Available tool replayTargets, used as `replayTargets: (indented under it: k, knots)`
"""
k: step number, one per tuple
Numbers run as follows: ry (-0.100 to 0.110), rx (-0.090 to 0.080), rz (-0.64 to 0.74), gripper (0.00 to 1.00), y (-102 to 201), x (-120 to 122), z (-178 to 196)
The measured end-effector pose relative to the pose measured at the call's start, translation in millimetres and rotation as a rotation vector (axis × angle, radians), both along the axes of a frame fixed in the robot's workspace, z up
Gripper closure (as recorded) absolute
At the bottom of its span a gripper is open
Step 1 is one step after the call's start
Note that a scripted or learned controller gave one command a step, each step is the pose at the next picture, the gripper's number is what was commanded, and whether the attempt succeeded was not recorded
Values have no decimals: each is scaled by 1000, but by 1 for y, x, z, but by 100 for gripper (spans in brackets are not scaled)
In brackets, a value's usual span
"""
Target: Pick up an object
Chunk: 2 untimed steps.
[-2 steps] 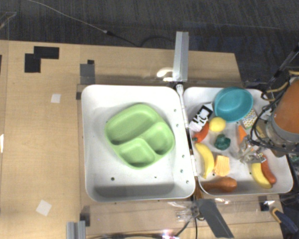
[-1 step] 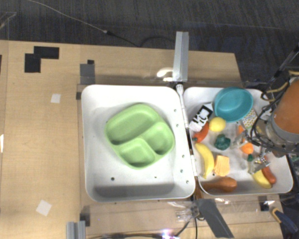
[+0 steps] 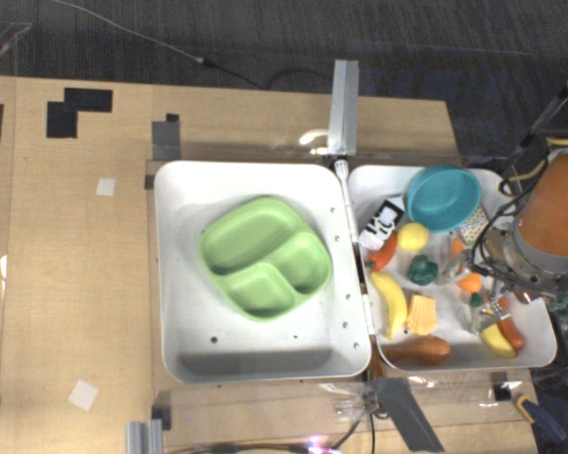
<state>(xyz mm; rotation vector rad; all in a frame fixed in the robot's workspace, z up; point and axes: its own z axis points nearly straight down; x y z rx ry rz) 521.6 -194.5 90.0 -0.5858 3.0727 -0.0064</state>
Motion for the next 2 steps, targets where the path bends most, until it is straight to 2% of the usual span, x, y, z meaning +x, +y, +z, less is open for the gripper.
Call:
replayTargets:
  k: [1,2]
  knots:
    - [-19,-3,7,100,1,6,15]
    - [-17,-3,7,0,2,6,14]
